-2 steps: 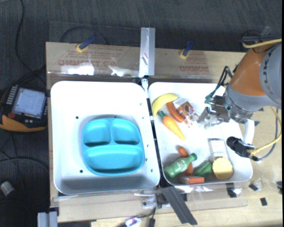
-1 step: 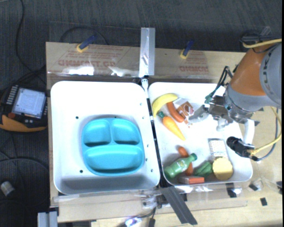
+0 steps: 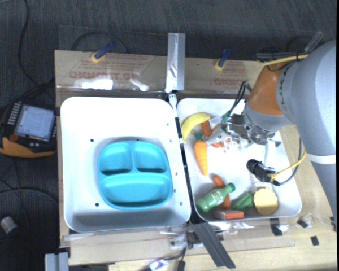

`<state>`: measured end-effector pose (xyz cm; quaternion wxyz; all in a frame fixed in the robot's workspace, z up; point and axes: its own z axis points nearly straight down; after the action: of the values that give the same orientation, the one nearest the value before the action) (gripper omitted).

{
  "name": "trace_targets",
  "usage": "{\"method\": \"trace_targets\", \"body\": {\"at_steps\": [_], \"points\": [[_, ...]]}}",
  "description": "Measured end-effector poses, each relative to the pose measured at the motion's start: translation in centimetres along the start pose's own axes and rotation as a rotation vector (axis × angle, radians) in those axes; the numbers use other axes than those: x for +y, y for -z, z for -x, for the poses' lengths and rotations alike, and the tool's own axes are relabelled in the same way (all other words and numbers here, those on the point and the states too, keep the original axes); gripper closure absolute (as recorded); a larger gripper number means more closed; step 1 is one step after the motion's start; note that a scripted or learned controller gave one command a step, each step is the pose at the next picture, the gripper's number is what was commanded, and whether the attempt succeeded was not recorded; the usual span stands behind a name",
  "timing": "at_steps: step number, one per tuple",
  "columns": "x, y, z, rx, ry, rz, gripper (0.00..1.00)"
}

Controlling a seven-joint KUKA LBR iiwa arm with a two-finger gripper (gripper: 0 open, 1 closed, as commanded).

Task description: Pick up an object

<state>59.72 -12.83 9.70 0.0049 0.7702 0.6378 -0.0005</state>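
from the overhead camera you see two white bins side by side on the worktop. the left bin holds a blue divided tray, lying flat near the middle of its floor.

the right bin holds the loose things you can pick from. a banana lies in its far left corner, with a small reddish piece just beside it. a carrot lies just below the banana, close along the wall shared with the left bin. toward the near edge a green bottle lies on its side, with a small orange piece touching it from above. right of the bottle there is a green vegetable, then a yellow block in the near right part of the bin. a thin red stick lies along the near wall under the bottle.

the grey arm reaches in from the right, and its tool is low over the far part of the right bin, just right of the banana and the reddish piece. you cannot tell whether the tool is open or closed, and nothing can be seen held in it.

on the dark floor left of the worktop lies a small device with a screen.
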Motion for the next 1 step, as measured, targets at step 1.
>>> {"method": "trace_targets", "body": {"at_steps": [1], "points": [[-0.19,0.85,0.08,-0.001,0.000,-0.010,1.00]]}}
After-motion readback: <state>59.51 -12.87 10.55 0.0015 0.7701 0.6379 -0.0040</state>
